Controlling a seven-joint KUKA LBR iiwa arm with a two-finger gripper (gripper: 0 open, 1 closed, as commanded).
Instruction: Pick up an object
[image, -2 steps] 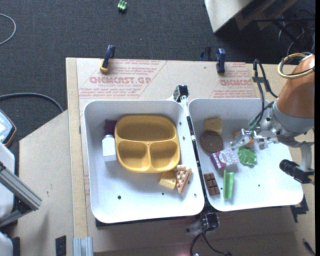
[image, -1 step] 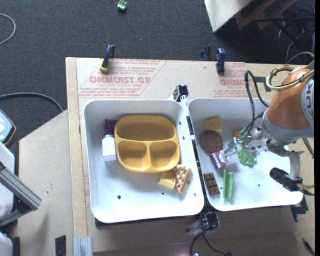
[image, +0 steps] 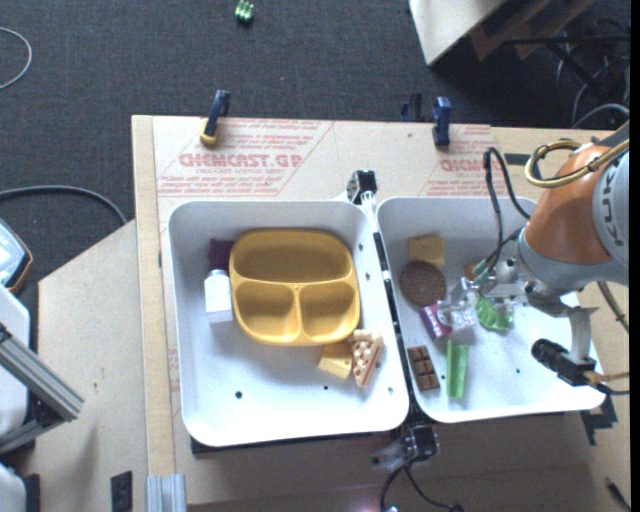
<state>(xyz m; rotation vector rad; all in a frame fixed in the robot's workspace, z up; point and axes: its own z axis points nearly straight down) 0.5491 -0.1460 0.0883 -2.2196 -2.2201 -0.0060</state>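
My gripper (image: 463, 306) is down in the right bin (image: 520, 400), near its middle. It hovers over or touches a small purple item (image: 434, 323) and a bright green piece (image: 493, 316); the contact is hidden by the metal head. A brown round cookie (image: 423, 283) lies just left of it, and a yellow cheese square (image: 426, 248) sits behind that. In front of the gripper are a green stick (image: 457, 369) and a chocolate bar (image: 425, 367).
The left bin (image: 190, 330) holds a yellow divided plate (image: 294, 286), a white bottle (image: 218, 296), a dark purple item (image: 220, 250), a pizza slice (image: 366, 357) and a cheese wedge (image: 334, 366). A black divider clip (image: 364, 185) joins the bins. The arm's orange band (image: 572, 215) overhangs the right bin's far right.
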